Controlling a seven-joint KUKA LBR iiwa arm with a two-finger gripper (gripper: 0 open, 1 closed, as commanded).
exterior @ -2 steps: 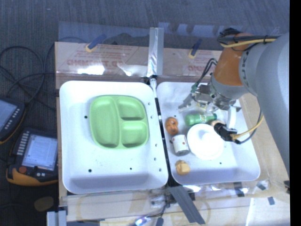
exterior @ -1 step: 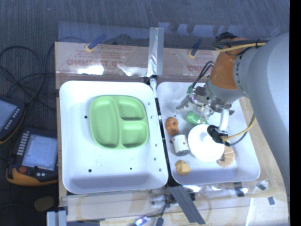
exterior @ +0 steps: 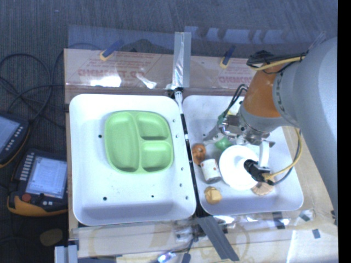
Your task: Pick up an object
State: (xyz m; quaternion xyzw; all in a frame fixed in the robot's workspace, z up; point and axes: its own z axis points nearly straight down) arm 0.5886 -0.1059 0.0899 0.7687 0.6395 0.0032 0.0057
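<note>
The grey arm is reaching into the right bin [exterior: 286,195] from the right, and its end effector [exterior: 235,137] is hanging low just above the upper edge of the white round dish [exterior: 232,167] that is lying in the middle of that bin. The wrist is covering the end effector from above, so how far it is open cannot be told, and nothing can be seen held in it. A small green object [exterior: 222,143] is lying just beyond the dish's upper left edge, close beside the end effector; whether the two are touching cannot be told. A white cylinder with a red band [exterior: 210,170] is lying just left of the dish, tipped on its side. A small brown ball [exterior: 198,151] is sitting up and to the left of the dish, near the bin's left wall. A tan lump [exterior: 213,194] is resting below and left of the dish, and another tan piece [exterior: 264,189] is lying against the dish's lower right edge. Well to the left of the dish, the left bin [exterior: 90,193] is carrying a green divided plate [exterior: 138,141], lying flat.
</note>
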